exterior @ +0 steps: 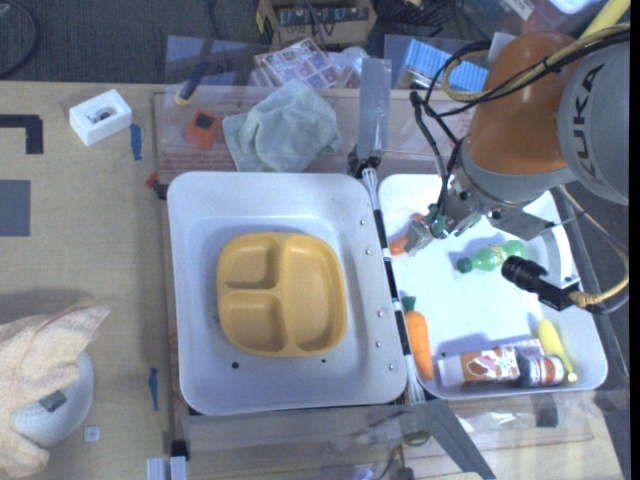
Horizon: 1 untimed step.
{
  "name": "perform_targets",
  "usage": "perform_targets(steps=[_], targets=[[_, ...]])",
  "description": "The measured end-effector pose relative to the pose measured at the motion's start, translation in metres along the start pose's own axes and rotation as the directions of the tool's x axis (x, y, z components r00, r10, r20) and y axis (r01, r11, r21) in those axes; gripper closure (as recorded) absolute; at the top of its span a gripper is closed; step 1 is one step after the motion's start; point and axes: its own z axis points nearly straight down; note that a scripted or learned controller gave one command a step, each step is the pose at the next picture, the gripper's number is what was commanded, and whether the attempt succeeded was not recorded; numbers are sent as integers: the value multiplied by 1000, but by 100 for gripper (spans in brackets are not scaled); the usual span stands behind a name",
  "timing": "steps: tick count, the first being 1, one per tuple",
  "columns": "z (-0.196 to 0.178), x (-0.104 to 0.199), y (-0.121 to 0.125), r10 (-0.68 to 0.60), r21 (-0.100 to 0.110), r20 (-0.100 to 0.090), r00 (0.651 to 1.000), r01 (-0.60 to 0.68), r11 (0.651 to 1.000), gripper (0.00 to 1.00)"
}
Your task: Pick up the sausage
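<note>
We note the yellow tray [283,293] in the left bin [190,208], well left of the hand. The sausage [399,245], small and orange-red, lies just left of the hand [432,230], at the right bin's [590,368] left wall. Whether the hand touches it, or is apart or together, we cannot tell. The carrot [418,343] lies below the hand.

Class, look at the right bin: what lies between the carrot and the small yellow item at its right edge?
In the camera view, a ketchup bottle lies on its side between the carrot and the yellow item, along the right bin's near wall.
</note>
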Motion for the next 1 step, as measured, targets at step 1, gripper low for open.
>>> perform_targets(steps=[1], targets=[[-21,-14,40,-81,-2,2,997,81,997,100]])
